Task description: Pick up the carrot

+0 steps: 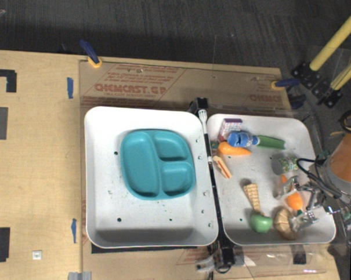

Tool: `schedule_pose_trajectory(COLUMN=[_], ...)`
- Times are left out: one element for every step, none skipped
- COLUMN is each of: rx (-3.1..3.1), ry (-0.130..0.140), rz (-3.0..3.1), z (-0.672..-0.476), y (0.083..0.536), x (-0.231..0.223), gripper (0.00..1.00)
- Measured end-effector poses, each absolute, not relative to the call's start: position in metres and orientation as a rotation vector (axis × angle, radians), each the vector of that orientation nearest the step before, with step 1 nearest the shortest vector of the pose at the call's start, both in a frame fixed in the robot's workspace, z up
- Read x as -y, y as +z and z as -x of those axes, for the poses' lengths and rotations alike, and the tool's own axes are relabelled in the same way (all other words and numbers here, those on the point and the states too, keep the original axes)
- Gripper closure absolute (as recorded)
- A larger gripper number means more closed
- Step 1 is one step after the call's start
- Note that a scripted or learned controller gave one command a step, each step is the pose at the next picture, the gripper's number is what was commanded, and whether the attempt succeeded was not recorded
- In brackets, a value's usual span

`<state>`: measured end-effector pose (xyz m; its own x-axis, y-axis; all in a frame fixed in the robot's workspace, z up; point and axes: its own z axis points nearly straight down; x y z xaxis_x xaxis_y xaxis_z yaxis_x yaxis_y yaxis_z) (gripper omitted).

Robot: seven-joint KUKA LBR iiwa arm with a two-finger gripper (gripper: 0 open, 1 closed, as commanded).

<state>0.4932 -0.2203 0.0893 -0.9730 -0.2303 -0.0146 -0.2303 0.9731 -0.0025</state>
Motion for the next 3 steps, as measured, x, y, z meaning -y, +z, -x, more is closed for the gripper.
schedule_pose_trajectory(rx=[-3.085,-3.126,-3.115], ry=[-0.002,-0.004,-0.001], rz=[-0.526,0.052,-0.241], z=[-0.495,-0.485,-0.528], y=[0.089,0.089,0.090], x=[0.224,0.223,0.154], gripper=[0.00,0.00,0.00])
